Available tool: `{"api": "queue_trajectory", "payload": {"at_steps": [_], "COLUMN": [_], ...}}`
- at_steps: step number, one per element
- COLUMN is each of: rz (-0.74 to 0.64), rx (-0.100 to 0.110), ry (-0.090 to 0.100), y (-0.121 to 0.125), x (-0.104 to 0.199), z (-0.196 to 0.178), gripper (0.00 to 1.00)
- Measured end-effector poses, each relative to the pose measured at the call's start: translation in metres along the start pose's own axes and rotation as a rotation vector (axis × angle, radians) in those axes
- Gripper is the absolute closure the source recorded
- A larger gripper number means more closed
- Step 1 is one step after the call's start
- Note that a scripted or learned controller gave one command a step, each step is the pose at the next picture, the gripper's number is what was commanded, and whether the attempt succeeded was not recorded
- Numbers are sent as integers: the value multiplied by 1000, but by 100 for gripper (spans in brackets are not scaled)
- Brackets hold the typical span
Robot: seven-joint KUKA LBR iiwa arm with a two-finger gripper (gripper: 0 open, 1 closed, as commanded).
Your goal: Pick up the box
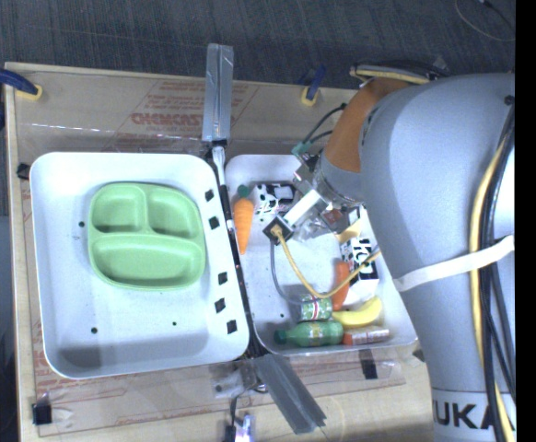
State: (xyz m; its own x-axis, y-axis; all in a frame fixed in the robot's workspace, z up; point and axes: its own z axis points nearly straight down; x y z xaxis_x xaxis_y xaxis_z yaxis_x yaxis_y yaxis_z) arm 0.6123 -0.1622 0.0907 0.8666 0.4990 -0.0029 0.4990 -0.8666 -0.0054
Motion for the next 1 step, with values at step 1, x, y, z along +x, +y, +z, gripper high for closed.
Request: {"api": "queue_trajectory", "payload": {"at_steps": [1], "rz": [313], "rx": [-1], "ry": [1], "y": [-16], "x": [24], "z": [-131], "gripper": [100]}}
